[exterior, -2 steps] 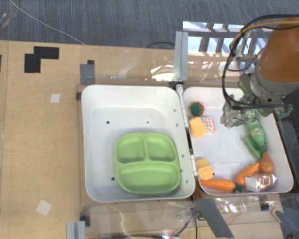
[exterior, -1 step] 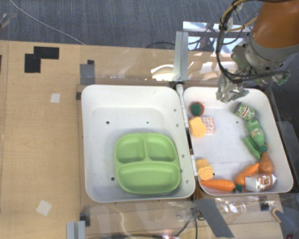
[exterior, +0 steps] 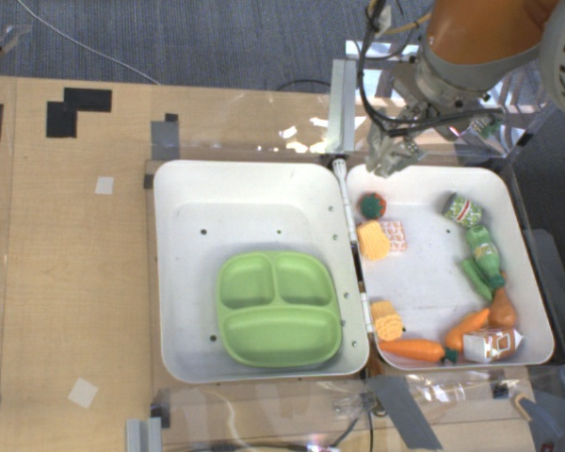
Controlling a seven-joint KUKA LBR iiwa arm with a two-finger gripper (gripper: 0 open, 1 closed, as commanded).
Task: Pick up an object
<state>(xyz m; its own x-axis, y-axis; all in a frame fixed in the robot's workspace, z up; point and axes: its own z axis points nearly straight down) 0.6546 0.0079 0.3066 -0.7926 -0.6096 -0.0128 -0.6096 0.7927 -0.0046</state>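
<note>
My gripper (exterior: pixel 388 161) hangs over the far left corner of the right bin (exterior: pixel 433 252), above the bin's rim. Just below it lies a small red and green strawberry-like toy (exterior: pixel 372 204). Beside that sit a yellow block (exterior: pixel 373 241) and a pink checkered piece (exterior: pixel 393 235). A green and white can (exterior: pixel 462 211) and a green bottle (exterior: pixel 482 260) lie along the right wall. Along the near edge are a corn piece (exterior: pixel 387 322), a carrot (exterior: pixel 413 350), an orange item (exterior: pixel 481 317) and a small carton (exterior: pixel 491 346). Nothing shows between the fingers.
The left bin (exterior: pixel 188 215) holds a green three-compartment plate (exterior: pixel 279 308). A metal post (exterior: pixel 338 106) stands behind the seam between the bins. Cables loop above the wrist. Wooden bench stretches to the left.
</note>
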